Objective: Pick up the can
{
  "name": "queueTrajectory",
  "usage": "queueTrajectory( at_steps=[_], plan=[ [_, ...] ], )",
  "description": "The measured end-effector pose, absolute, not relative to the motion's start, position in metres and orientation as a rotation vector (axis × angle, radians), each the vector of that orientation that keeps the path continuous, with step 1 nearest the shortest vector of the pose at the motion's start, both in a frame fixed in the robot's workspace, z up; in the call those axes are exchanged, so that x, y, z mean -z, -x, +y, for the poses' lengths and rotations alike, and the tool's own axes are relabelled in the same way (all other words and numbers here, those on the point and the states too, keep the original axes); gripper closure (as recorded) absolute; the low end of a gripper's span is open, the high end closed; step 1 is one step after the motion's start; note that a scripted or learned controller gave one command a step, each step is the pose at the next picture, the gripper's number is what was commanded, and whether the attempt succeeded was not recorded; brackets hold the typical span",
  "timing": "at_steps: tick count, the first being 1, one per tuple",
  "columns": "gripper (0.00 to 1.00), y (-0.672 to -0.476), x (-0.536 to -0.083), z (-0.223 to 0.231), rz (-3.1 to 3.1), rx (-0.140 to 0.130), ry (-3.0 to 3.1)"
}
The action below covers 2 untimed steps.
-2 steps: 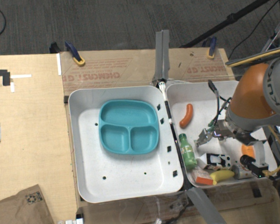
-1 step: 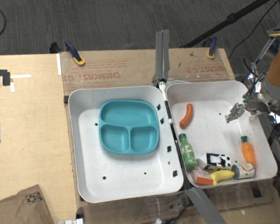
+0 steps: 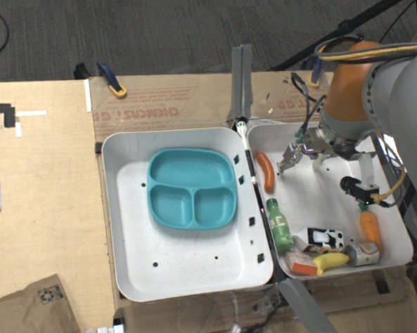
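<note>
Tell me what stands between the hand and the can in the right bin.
Nothing visible blocks it. The hand hovers at the right bin's far end, the can lies at the near right corner, with bare floor between. A banana touches the can's left, a carrot lies just behind it.

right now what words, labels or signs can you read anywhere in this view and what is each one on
"CLE" and "BOX", partly cut off, beside a recycling symbol: on the brown cardboard piece at lower left.
Red print, upside down and too blurred to read: on the cardboard sheet behind the bins.
Green bottle label: too small to read.
Can label: too small to read.
Black-and-white box: pattern, no legible words.
</note>
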State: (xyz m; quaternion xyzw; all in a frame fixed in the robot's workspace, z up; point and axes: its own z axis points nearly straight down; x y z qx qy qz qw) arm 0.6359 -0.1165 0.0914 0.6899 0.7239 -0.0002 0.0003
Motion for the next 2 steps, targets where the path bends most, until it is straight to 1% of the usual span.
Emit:
queueTrajectory(
  at_steps=[1,2],
  plan=[
    [0.00,-0.611,-0.192,-0.074,2.466,0.002,-1.945],
    [0.00,-0.568,-0.146,-0.197,2.532,0.003,-1.859]
  ],
)
